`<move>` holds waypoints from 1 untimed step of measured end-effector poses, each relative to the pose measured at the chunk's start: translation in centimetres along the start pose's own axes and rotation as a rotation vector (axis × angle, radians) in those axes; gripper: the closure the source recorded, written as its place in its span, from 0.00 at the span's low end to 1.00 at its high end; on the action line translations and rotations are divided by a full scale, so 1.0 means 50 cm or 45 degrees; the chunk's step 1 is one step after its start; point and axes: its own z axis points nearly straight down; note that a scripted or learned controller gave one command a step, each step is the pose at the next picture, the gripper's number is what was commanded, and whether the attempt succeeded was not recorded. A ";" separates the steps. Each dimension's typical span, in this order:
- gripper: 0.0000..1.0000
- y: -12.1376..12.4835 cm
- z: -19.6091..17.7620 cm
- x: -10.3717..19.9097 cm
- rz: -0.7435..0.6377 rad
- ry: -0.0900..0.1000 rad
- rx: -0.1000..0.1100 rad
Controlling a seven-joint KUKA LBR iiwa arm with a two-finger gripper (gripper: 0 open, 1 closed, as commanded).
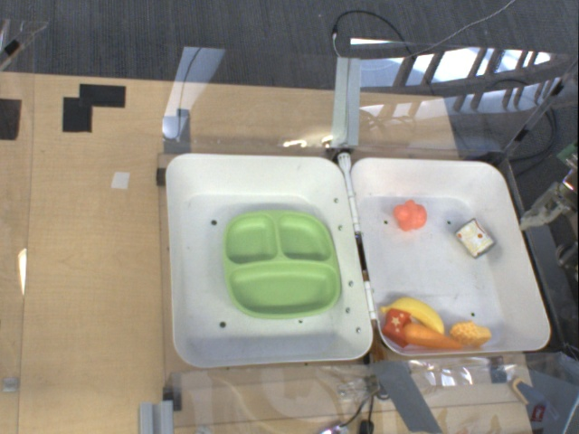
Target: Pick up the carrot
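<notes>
Carrot [432,337] crowded in right bin [507,242] corner
Descend between banana [418,312] and red piece; gripper state: cannot tell.

green tray [281,263] L bin, banana [419,311] R bin

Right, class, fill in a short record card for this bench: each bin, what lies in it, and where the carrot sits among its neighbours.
left bin: holds a green divided plate
right bin: holds five small things
carrot: orange, lying at the near edge of the right bin
carrot's neighbours: banana just behind it, red toy food at its left end, a yellow-orange bumpy item at its right end
far side of right bin: a pink-orange toy and a small white block, set apart
</notes>
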 end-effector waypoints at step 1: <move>0.00 0.002 -0.040 -0.004 0.382 -0.003 0.002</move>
